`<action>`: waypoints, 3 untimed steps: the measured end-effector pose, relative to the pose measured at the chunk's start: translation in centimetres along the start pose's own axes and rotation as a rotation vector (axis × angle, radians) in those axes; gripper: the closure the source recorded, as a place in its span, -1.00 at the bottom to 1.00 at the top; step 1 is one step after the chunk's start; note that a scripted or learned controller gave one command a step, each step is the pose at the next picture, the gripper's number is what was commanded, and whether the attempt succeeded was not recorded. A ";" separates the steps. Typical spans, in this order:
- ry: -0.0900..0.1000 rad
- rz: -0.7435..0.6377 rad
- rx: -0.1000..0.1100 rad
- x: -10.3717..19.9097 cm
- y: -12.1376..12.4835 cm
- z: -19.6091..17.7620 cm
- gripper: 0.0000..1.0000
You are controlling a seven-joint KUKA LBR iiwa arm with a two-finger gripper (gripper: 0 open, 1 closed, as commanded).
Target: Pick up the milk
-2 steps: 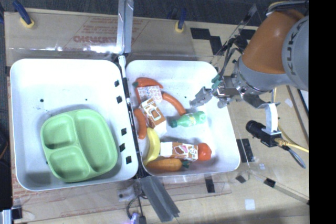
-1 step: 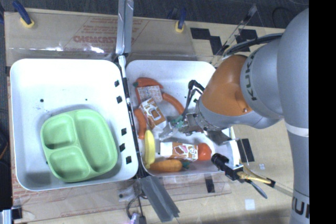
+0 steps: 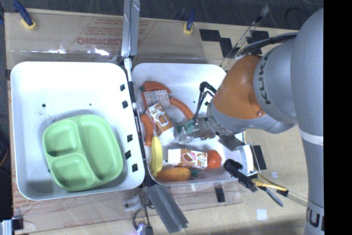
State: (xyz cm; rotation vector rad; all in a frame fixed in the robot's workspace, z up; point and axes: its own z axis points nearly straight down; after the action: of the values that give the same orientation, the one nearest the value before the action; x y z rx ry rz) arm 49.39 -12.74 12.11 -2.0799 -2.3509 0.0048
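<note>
A divided tray (image 3: 82,154) lies in the left bin (image 3: 33,80); cartons (image 3: 157,115) fill the right bin (image 3: 181,71).

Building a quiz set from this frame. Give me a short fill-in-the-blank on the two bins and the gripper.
1. The green tray lies in the ___ bin.
2. The food items, including the banana, lie in the ___ bin.
3. The gripper is over the ___ bin.
4. The green tray has ___ compartments.

Missing words: left; right; right; three

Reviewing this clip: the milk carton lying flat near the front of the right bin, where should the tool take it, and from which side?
Probably from above, across the short width of the milk at mid-length. It lies flat, long axis left to right; a carrot crowds its front edge, a tomato its right end, a banana its left.
</note>
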 end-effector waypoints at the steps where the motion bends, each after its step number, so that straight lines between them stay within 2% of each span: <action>1: 0.001 -0.081 -0.002 9.0 -0.7 -7.0 1.00; 2: -0.001 -0.382 -0.003 18.8 0.5 -8.2 1.00; 3: -0.001 -0.076 -0.002 20.7 1.0 -7.0 1.00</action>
State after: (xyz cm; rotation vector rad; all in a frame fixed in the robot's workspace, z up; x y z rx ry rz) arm 47.90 7.92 19.08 -1.9909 -2.4297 0.0035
